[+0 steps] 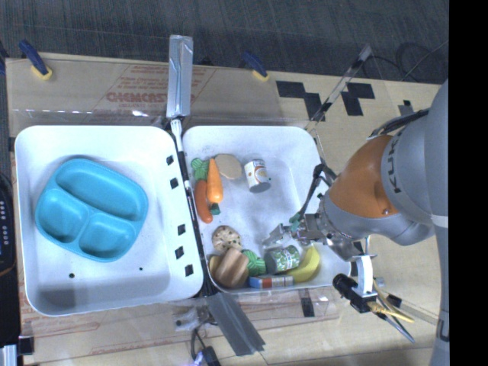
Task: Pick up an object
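The right bin (pixel 293 139) holds several objects. An orange carrot (pixel 214 181) and a second one (pixel 203 203) lie by its left wall, next to a beige oval piece (pixel 228 165) and a small can (pixel 258 174). Along the front wall sit a round cookie (pixel 226 238), a bread roll (pixel 230 266), a green can (pixel 283 261), a banana (pixel 309 265) and a marker (pixel 268 282). My gripper (pixel 284 239) is low in the bin's front right part, just above the green can and beside the banana. Nothing is visibly held.
The left bin (pixel 30 140) contains a blue divided tray (pixel 90 207). A metal divider post (pixel 179 75) stands between the bins at the back. The arm's grey and orange wrist (pixel 366 193) hangs over the right bin's right wall.
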`<state>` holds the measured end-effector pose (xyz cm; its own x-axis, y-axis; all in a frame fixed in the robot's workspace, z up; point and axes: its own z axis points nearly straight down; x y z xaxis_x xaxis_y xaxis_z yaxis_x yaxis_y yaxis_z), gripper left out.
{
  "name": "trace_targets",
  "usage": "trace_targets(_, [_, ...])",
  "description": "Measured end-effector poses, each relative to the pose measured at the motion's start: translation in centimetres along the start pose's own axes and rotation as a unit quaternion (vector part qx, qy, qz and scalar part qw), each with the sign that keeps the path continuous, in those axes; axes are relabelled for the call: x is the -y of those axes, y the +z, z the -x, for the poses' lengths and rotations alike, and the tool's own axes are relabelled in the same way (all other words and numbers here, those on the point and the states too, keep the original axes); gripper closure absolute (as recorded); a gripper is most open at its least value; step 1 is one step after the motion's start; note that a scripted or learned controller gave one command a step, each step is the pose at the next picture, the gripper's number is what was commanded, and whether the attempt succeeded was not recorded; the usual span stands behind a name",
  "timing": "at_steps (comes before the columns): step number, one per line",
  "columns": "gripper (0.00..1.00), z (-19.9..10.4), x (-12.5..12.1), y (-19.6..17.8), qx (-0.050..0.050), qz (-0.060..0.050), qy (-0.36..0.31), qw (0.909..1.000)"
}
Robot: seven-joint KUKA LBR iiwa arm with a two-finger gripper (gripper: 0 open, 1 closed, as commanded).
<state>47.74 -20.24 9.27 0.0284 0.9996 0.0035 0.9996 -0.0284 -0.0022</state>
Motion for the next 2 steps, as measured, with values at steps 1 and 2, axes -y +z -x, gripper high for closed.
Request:
trace_targets(1, [1.0, 0.0, -0.1, -1.1, 0.0, 0.001, -0.002, 1.0])
trace_targets(2, [1.0, -4.9, -1.5, -5.7, 0.001, 0.001, 0.049, 0.9988])
